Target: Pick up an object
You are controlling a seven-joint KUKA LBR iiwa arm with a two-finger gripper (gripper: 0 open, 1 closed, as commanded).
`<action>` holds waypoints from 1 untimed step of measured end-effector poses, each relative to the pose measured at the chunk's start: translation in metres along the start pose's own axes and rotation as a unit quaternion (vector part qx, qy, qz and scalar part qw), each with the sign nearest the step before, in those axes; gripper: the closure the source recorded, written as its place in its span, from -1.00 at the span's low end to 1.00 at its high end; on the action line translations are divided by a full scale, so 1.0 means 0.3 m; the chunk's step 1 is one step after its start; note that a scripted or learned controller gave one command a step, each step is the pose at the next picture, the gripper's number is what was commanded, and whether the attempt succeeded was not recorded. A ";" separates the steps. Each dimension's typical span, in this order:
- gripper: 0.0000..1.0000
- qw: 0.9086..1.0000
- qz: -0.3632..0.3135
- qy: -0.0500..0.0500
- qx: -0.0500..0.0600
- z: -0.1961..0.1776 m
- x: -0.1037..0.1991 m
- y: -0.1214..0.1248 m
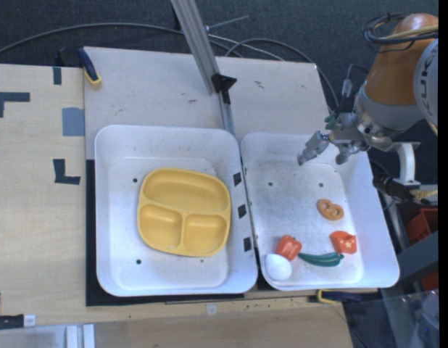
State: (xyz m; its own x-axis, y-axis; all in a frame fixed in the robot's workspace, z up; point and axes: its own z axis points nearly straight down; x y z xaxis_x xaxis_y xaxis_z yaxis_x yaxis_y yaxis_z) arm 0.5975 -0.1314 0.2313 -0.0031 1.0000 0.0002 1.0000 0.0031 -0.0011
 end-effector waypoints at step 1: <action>-1.00 1.000 0.000 0.000 0.000 0.000 0.000 0.000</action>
State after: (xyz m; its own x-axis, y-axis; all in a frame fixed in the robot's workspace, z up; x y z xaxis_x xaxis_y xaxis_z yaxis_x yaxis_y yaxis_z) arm 0.5975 -0.1314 0.2313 -0.0027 1.0000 0.0003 1.0000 0.0027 -0.0010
